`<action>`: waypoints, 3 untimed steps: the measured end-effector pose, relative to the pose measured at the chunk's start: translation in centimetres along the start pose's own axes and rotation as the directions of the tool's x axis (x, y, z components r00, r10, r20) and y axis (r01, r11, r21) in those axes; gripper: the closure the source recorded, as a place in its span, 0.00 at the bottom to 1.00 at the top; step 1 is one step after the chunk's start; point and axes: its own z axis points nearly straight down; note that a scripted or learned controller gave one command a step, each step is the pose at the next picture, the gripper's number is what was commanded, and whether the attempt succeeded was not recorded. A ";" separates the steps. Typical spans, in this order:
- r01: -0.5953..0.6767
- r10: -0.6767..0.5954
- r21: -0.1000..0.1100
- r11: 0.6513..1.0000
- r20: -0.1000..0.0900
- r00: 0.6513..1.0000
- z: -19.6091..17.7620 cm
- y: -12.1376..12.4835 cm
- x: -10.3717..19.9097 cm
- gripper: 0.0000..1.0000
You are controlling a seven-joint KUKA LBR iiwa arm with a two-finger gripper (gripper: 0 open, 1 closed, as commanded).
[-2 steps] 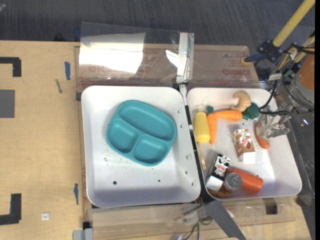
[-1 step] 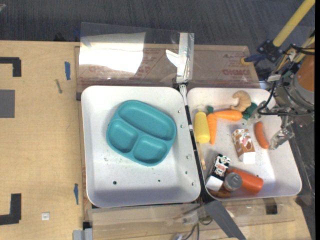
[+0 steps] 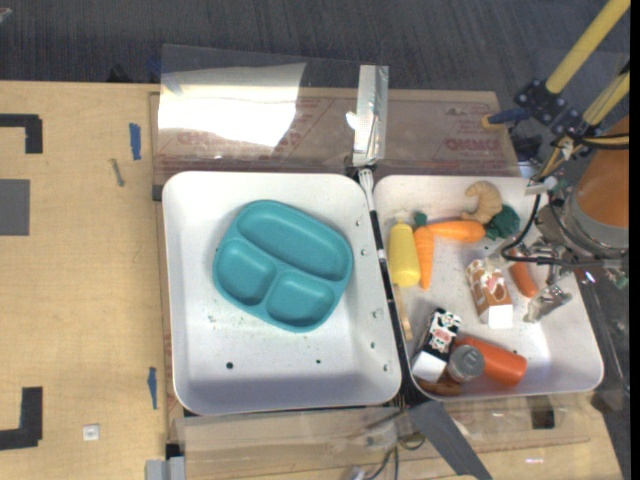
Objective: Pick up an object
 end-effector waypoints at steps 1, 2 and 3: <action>-0.072 0.072 0.017 0.997 0.009 0.997 1.0 0.9 -0.6 0.00; -0.143 0.142 0.019 0.990 0.024 0.990 1.0 1.2 0.2 0.00; -0.251 0.250 0.021 0.968 0.036 0.968 0.9 2.1 1.2 0.00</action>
